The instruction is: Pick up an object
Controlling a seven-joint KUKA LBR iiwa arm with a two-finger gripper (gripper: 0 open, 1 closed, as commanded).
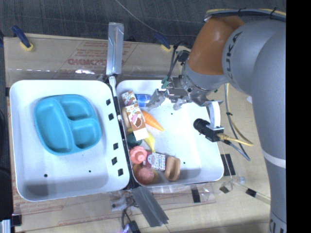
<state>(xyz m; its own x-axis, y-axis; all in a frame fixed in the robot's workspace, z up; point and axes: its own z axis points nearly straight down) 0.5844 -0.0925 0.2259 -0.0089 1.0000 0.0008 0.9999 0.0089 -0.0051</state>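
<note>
Toy carrot [153, 121] lies in the right bin [204, 152], at the top of a pile of play food bunched along that bin's left wall, so everything's crowded and tricky to single out. Just left of it is a snack packet [135, 119], lower down a pink cupcake [138, 155] and a little carton [156, 161]. The gripper [165, 97] hovers just above the carrot and a blue item [144, 99]; honestly can't tell if it's clenched or released. The left bin [29, 178] holds a blue divided plate [68, 123].
</note>
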